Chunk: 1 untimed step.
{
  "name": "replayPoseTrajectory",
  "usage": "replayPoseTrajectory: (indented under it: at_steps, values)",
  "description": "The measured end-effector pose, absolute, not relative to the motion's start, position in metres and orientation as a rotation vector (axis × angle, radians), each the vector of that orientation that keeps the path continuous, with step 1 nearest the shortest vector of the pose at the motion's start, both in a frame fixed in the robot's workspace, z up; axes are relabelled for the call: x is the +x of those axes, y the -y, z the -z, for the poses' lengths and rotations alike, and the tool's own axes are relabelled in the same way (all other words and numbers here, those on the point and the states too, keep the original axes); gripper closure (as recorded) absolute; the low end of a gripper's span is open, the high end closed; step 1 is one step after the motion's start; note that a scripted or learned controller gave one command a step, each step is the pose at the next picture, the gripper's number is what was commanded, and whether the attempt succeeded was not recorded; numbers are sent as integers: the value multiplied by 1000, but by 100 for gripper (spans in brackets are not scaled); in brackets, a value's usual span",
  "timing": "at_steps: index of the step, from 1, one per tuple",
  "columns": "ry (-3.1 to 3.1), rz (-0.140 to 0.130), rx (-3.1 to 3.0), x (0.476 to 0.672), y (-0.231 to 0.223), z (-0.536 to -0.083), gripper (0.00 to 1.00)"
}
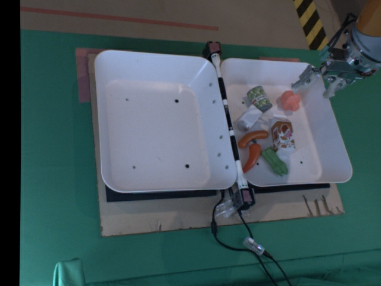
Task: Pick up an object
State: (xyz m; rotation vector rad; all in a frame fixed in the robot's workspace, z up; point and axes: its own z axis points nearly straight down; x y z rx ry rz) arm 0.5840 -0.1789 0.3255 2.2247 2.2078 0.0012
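2 white bins are seen side by side; the right bin point(333, 154) carries the objects. The gripper point(318, 81) is held above its far right corner, fingers apart and nothing between them. The approach step is judged in hand. Just beside it lies an orange-pink piece point(290, 100); a descent over it is called for next
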Motion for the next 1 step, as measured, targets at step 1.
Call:
replayPoseTrajectory:
  at_steps: [1]
  values:
    - [-2208,1,2227,552,172,-202,0]
